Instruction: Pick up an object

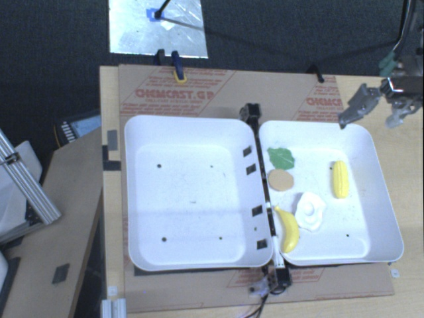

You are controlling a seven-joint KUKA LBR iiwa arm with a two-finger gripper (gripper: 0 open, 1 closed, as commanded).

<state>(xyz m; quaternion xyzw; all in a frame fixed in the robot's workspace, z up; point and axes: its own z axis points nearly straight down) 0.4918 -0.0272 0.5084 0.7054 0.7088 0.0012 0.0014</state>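
Observation:
The right bin (371, 177) holds several toy foods. A green leafy piece (281, 157) lies near its left wall, with a tan round piece (281, 180) just below it. A yellow corn cob (340, 179) lies toward the right. A white fried egg (310, 211) rests near the middle front, and a yellow banana (287, 228) lies beside it along the left wall. My gripper (375, 113) hangs above the bin's far right corner, open, with nothing between its fingers.
The left bin (142, 177) sits beside the right one, joined by a black-clipped divider (260, 177). Both rest on a cardboard sheet (199, 91). A shiny metal plate (158, 18) lies beyond the bench, and an aluminium rail (26, 184) stands at the left.

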